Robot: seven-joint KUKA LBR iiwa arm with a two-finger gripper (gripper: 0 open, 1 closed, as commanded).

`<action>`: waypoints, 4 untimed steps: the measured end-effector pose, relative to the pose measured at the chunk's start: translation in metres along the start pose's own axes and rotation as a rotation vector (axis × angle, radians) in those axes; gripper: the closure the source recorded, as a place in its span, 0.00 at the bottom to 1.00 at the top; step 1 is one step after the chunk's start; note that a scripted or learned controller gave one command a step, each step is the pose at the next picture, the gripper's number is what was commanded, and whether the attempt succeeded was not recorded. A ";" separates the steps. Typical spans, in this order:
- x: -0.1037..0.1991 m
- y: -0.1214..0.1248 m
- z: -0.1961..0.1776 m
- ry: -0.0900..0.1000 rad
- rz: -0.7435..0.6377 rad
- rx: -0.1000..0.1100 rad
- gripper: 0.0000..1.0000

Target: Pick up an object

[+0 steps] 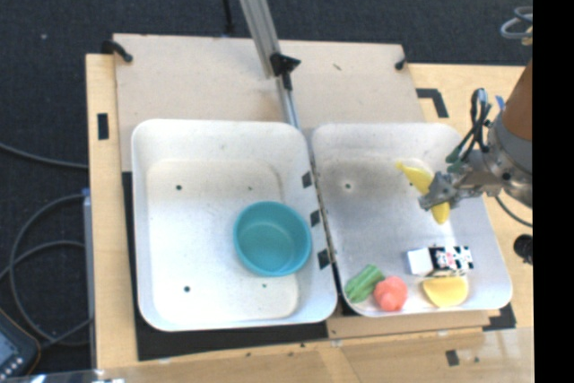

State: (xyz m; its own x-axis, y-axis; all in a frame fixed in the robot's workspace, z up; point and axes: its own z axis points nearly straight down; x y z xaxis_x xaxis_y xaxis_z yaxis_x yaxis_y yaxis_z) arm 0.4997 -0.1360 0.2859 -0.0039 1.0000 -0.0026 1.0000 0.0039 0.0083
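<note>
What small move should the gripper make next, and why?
Probably a short descent onto the yellow banana-shaped piece. The gripper is right over its lower part in the right bin, but the view does not show the piece between its fingers, so no grasp is confirmed.

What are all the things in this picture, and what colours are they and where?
Bins: two, white, side by side on the bench.
Bowl: one, blue, in the left bin, near its right wall.
Banana: one, yellow, in the right bin, toward its far right, partly under the gripper.
Green toy: one, green, near front edge of the right bin.
Red ball: one, red-pink, just right of the green toy.
Yellow wedge: one, yellow, front right corner of the right bin.
Small box: one, white with dark print, just above the yellow wedge.
Metal pole: one, grey, slanting above the bins.
Gripper: one, grey, over the banana, on the arm coming from the right.
</note>
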 end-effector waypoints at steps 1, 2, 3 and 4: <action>0.044 0.021 0.004 0.002 -0.002 0.006 1.00; 0.083 0.058 0.004 0.002 -0.002 0.005 1.00; 0.120 0.095 0.010 0.002 -0.001 0.006 1.00; 0.168 0.127 0.030 0.002 -0.002 0.007 1.00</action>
State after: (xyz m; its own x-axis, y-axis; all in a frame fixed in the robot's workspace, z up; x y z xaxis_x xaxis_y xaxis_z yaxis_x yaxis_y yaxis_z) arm 0.6267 0.0326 0.2563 -0.0059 1.0000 -0.0003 1.0000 0.0059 0.0011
